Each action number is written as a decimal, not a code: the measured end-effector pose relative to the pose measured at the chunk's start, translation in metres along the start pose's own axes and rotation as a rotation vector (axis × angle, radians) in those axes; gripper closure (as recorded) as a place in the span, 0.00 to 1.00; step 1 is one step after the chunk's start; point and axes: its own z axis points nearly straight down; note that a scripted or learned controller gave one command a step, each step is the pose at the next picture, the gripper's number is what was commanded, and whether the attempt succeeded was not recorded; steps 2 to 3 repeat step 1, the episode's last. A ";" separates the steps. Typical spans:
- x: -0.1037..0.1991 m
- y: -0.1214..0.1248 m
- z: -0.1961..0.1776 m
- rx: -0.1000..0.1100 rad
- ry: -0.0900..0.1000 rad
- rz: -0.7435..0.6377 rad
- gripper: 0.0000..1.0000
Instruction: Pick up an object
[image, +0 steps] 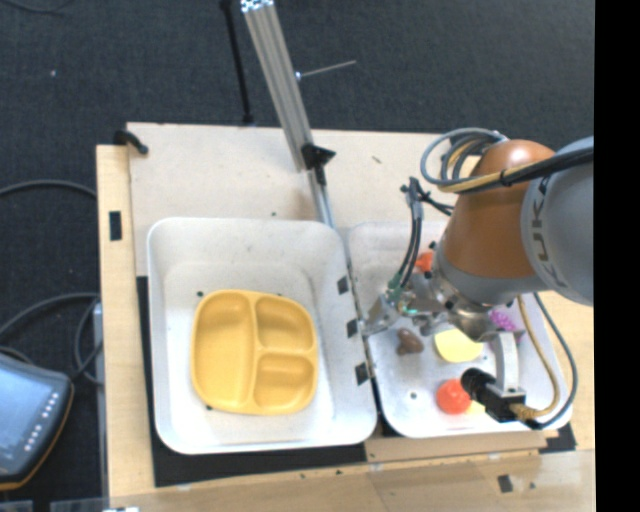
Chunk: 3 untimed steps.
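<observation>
Toys sit in the right bin: a small brown lump, a yellow piece, a red ball, something purple by the far wall. All look light and rigid; the ball (round and smooth) would likely slip, so the brown lump, pinched across its narrow sides, seems the safer choice. It lies just below and beside the gripper, near it but apart. I cannot tell the gripper's state. The left bin holds a yellow divided tray.
</observation>
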 end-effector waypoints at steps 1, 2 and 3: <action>0.000 0.000 0.000 0.000 0.000 0.000 0.00; 0.000 0.000 0.000 0.000 0.000 0.000 0.00; 0.000 0.000 0.000 0.000 0.000 0.000 0.00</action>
